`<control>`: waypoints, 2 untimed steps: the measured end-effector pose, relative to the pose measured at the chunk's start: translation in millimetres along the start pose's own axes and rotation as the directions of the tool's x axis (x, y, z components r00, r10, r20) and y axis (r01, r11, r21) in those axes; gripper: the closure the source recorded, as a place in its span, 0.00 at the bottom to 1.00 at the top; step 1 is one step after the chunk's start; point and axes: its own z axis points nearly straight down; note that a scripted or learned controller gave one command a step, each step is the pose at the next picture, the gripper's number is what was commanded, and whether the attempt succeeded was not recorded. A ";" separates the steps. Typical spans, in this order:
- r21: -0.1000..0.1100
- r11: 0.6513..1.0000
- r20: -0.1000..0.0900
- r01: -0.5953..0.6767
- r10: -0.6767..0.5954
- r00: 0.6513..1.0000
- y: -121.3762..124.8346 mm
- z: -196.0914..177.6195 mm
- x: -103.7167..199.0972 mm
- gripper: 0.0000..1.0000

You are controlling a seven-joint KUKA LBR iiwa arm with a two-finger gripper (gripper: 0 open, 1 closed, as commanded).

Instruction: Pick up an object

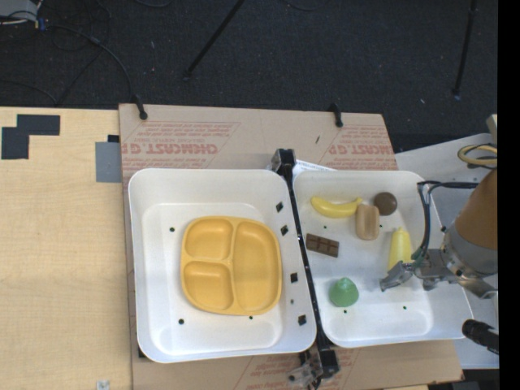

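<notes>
— Grey arm with the orange band is reaching into the right bin [443, 319] from the right, and the gripper [396, 278] hangs low at the right side of that bin. I'd say it's still on the approach; nothing is lifted.

— Are the fingers [390, 282] open or closed?

— Can't tell from where we stand. They're a small dark tip pointing left, and I see nothing between them.

— Which object is it going for?

— My guess is the yellow corn-like piece [398, 247]. It lies just on the far side of the tip, very close, though I can't say whether they touch. The green lump [344, 292] sits to the left of the tip, a little nearer to us, with bare bin floor between.

— And the rest?

— Banana [334, 207] along the far wall, a tan piece [366, 221] and a brown ball [385, 203] beside it, a chocolate bar [322, 245] by the divider. All well apart from the tip. The yellow plate [231, 265] sits alone in the left bin [154, 210].

— So what does the next move need?

— Centring over one object, I'd judge, so the fingers come down either side of it rather than beside it. The yellow piece is narrow and could roll away if nudged.
</notes>
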 end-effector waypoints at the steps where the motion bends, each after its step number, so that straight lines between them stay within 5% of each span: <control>1: -0.005 1.000 0.003 -0.001 0.001 1.000 0.3 37.3 0.6 0.00; 2: -0.006 1.000 0.002 -0.004 0.004 1.000 0.8 24.9 -0.5 1.00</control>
